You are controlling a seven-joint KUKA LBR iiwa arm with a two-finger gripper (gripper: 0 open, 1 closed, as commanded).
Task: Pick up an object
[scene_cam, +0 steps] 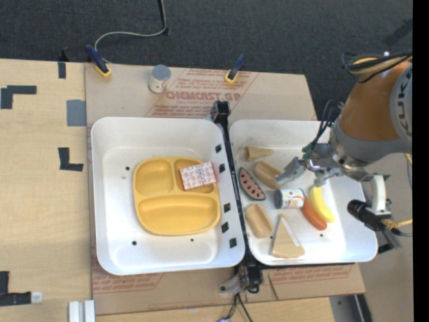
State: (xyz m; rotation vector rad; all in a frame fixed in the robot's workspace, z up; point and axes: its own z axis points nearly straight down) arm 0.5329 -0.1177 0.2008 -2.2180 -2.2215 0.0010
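Jaws seemingly open, empty, above right bin near hotdog bun.

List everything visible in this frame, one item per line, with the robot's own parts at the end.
Shallow white plastic bins: 2, white, side by side on the bench.
Divided plastic tray: 1, yellow, left bin.
Small patterned packet: 1, red and white, on the tray's upper right compartment.
Toy watermelon slice: 1, red and green, right bin by the divider.
Toy banana: 1, yellow, right bin.
Toy carrot: 1, orange, beside the banana.
Small can: 1, white, lying in the right bin.
Tan bread-like pieces: 4, tan, right bin.
Spring clamps: 2, blue and yellow, cardboard's far edge.
Arm: 1, grey and orange, from the right.
Hand: 1, grey, over the right bin.
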